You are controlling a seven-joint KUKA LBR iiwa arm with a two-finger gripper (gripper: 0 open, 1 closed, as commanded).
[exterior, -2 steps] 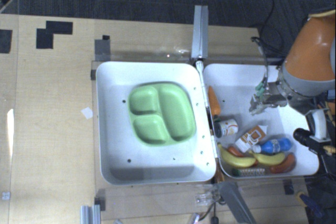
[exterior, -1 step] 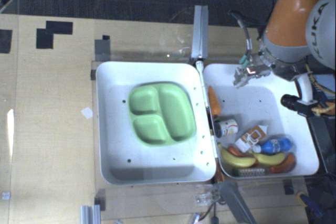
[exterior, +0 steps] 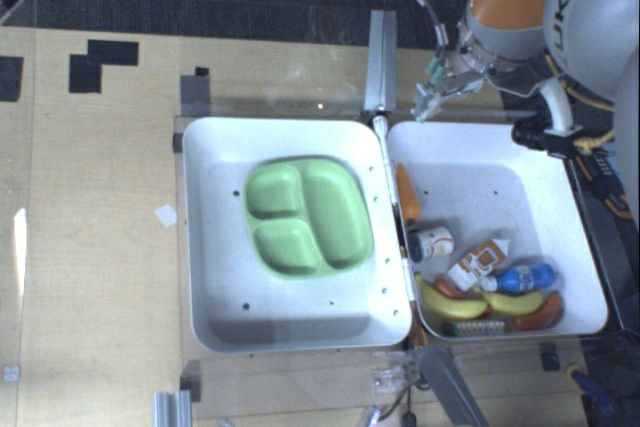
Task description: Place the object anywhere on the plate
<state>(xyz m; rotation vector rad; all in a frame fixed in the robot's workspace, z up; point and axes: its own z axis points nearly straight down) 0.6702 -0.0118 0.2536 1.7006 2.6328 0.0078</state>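
You can read "KUKA" on the grey arm [exterior: 590,5]. One green three-compartment plastic plate [exterior: 305,215] lies in the left white bin [exterior: 200,245]. The right white bin [exterior: 560,205] holds two yellow bananas [exterior: 450,303], one orange carrot [exterior: 407,193]. The gripper [exterior: 432,97], whether open you cannot tell, hangs above the right bin's rear edge

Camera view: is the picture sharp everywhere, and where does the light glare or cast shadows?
In the camera view, the green three-compartment plastic plate looks soft and slightly blurred; its white bin shows a grey shadow along the near wall; the gripper at the top is smeared and hard to read; a faint bright glare spot sits on the clear panel behind the bins.
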